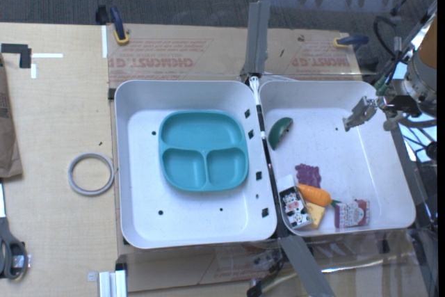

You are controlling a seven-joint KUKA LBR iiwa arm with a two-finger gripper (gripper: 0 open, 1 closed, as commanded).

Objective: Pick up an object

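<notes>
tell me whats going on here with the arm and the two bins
A robot arm reaches in from the right, its gripper above the right bin near the far right corner, with nothing between its fingers. That bin has a green piece, a purple toy, a carrot, a small printed box and a red packet, all lying untouched. The left bin holds a teal divided plate. Nothing has been picked up yet.
</notes>
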